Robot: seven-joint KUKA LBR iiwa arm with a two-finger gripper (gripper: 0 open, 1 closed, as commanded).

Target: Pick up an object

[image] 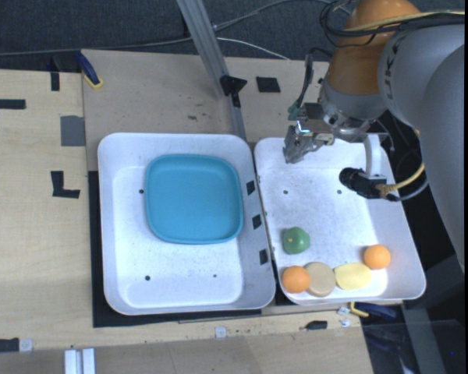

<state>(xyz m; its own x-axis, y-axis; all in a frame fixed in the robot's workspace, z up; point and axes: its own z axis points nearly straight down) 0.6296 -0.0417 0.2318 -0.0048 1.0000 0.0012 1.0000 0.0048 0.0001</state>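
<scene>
Along the near edge of my right bin (398, 232) lie an orange ball (296, 279), tan disc (320, 278) and yellow piece (352, 276) touching; another orange ball (377, 256) nearby, green ball (296, 240) apart.

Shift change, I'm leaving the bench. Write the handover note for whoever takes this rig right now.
Gripper: over the far end of the right bin, nothing seen between its fingers.
Right bin, near end: green object, orange ball, tan round piece, yellow object, second orange ball.
Left bin: blue plate.
Done: no pick yet.
Left: bring the arm toward the near end, likely to the green object since it sits apart, grasp and lift.
</scene>
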